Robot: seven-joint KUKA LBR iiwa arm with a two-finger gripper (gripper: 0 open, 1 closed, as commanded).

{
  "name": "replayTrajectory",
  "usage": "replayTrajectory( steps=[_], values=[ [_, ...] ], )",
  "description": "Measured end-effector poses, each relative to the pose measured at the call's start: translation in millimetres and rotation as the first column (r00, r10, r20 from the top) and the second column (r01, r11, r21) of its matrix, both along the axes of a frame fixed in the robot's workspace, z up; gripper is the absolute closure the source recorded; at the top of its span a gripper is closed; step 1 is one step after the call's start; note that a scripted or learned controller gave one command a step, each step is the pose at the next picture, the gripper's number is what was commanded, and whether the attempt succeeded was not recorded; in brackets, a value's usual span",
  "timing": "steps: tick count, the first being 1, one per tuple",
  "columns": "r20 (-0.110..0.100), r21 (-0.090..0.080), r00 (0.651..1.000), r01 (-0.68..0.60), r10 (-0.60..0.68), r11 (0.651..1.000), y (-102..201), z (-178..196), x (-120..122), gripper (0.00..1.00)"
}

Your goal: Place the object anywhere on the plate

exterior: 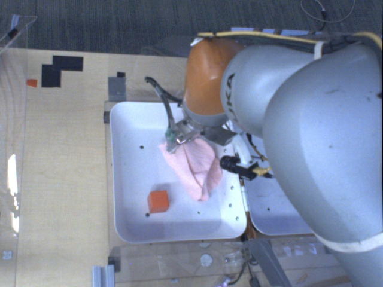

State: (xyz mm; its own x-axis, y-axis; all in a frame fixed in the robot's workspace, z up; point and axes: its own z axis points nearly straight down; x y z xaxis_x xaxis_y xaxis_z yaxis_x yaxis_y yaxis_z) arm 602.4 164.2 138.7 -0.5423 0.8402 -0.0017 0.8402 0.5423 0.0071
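Grey arm with orange band reaches in from the right over the left bin (128, 160). Gripper (173, 135) sits at the top edge of a pink cloth (194, 166); cloth hangs bunched below it, apparently pinched in the jaws, though how far they close is hard to tell. Orange block (158, 201) lies near-left in the same bin, apart from cloth. Right bin (269, 217) is mostly hidden by the arm.

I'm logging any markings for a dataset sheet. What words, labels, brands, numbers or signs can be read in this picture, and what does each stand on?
None: no readable text.
Black block shapes on the bench: plain patches, no letters.
Small orange-red square beside them: blank.
Orange cube in the left bin: no marking visible.
Pink cloth: unprinted.
Grey arm: no legible brand.
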Motion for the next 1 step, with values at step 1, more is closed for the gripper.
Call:
replayTrajectory(
  steps=[1],
  values=[
    [0.0, -0.002, 0.948, -0.317, 0.317, 0.948, -17.2, 11.4, -43.3, 1.0]
  ],
)
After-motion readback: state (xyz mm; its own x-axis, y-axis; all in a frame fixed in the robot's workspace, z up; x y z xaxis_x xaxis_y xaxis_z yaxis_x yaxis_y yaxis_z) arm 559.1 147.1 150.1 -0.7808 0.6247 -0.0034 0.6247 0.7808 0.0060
